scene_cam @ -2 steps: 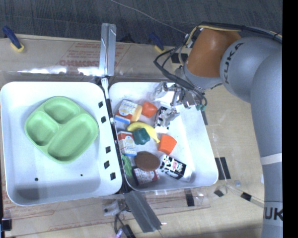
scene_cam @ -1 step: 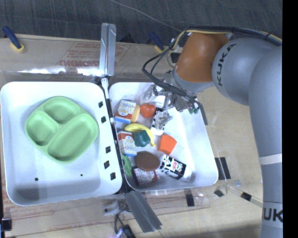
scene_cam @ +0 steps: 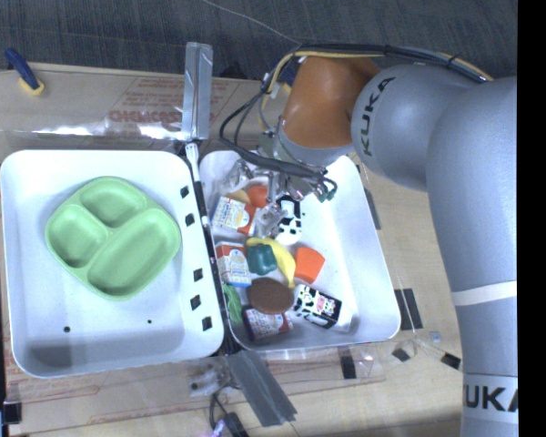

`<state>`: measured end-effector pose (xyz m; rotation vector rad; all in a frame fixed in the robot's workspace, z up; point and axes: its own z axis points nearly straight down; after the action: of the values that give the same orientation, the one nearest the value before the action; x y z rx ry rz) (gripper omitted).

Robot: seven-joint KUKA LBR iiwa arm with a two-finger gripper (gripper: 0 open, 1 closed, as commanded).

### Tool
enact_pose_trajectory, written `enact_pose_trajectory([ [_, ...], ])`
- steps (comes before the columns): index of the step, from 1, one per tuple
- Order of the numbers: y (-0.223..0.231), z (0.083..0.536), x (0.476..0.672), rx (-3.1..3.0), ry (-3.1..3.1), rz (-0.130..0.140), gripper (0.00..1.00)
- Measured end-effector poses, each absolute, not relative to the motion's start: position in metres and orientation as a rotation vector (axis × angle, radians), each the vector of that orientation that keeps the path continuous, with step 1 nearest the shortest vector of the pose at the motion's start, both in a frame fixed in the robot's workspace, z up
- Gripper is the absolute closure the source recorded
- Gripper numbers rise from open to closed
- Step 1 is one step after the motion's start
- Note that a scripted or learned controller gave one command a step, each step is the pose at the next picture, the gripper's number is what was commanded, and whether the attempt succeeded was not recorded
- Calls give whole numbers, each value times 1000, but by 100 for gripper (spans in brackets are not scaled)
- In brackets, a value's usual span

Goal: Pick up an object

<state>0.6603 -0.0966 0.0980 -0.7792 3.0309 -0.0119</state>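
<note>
One claw [scene_cam: 275,209] low among right bin [scene_cam: 369,271] clutter — finger spread unclear; grasp unclear

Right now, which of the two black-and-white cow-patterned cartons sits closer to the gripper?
The upper cow-patterned carton, right beside the gripper. The other cow-patterned carton lies at the right bin's near edge, past the orange block.

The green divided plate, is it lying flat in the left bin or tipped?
Flat. The green divided plate lies face up on the left bin's floor, all three compartments showing.
</note>
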Motion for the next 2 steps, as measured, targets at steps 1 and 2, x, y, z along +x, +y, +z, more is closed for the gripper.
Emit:
enact_pose_trajectory([
  [1,-122,93,561,-1087,2943,-3,0],
  [2,-109,93,592,-983,2980,0,0],
])
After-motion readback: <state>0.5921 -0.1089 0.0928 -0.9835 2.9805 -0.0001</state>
